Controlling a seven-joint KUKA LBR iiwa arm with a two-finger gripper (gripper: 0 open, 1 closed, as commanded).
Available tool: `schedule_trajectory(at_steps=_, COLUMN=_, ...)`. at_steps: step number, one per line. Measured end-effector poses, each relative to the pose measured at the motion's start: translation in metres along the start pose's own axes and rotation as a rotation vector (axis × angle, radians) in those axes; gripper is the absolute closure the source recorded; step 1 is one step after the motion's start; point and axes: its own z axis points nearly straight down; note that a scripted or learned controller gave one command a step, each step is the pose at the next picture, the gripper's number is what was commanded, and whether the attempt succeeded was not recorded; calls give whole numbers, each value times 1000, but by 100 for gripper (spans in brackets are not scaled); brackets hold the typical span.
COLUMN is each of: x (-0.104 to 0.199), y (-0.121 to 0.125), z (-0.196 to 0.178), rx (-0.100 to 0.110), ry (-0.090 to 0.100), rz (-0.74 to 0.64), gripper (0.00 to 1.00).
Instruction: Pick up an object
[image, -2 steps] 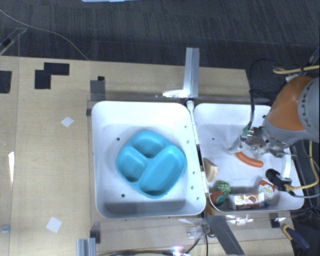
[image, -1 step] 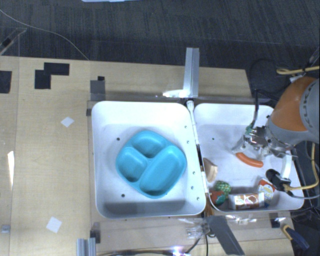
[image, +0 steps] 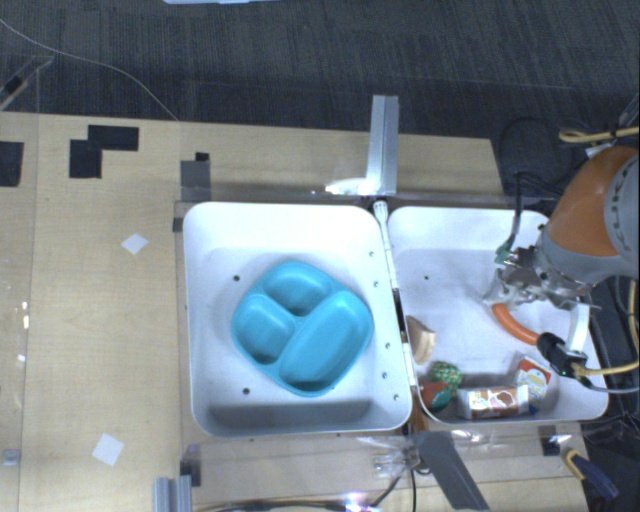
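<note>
My gripper (image: 518, 288) hangs low over the right side of the right bin (image: 450, 250), under the grey wrist and orange band. Just below it lies an orange carrot-like piece (image: 512, 323), partly hidden by the gripper. Along the bin's near edge are a beige piece (image: 421, 340), a green knobbly item (image: 444, 377), a red and white packet lying flat (image: 492, 402) and a small carton (image: 533, 379).
The left bin (image: 215, 250) holds a blue divided plate (image: 302, 326). A metal post (image: 384, 145) stands behind the seam between the bins. Black cables (image: 565, 358) hang by the right bin's right wall.
</note>
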Motion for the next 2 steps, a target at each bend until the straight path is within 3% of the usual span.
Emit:
schedule_trajectory(at_steps=1, x=6, y=8, z=-7, rx=14, ry=2, rz=-208, gripper=100)
schedule_trajectory(at_steps=2, x=55, y=37, z=-95, rx=12, ry=2, rz=-107, gripper=100)
